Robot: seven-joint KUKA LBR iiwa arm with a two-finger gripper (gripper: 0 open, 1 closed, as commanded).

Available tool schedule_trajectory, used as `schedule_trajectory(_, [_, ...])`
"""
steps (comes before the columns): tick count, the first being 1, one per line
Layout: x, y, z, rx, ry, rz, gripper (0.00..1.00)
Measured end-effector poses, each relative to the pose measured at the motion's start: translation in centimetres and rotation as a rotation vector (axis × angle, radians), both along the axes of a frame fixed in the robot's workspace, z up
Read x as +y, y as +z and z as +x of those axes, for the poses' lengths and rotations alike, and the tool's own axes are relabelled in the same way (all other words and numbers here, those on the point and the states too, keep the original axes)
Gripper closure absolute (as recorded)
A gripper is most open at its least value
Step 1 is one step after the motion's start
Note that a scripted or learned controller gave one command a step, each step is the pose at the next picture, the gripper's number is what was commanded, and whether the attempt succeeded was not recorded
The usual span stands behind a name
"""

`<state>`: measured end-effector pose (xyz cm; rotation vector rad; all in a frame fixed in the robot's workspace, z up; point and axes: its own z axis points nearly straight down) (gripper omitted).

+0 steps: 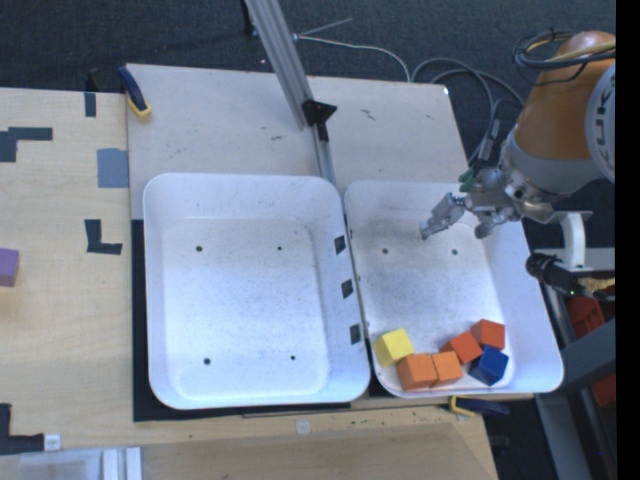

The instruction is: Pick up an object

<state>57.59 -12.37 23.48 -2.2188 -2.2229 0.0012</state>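
Several small blocks lie clustered at the near edge of the right bin [520, 298]: a yellow one [393, 345], orange ones [417, 370] [446, 366] [466, 347] [490, 332] and a blue one [489, 366]. My gripper [457, 230] hangs over the far part of the right bin, well apart from the blocks. Its fingers [434, 225] are spread and open, with nothing between them. The orange-banded arm [565, 108] comes in from the right.
The left bin [160, 268] sits beside the right one, sharing a middle rim. A slanted metal post [285, 58] rises behind the bins. A purple block [8, 266] lies on the wooden bench at far left. Cables [440, 68] trail at the back right.
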Motion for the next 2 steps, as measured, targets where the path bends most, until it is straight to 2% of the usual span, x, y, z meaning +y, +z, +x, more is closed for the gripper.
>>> schedule_trajectory(1, [0.3,-10.3,4.4,0.006,0.001,0.0,0.0])
schedule_trajectory(2, [-0.9,-4.7,5.1,-0.005,0.0,-0.002,0.0])
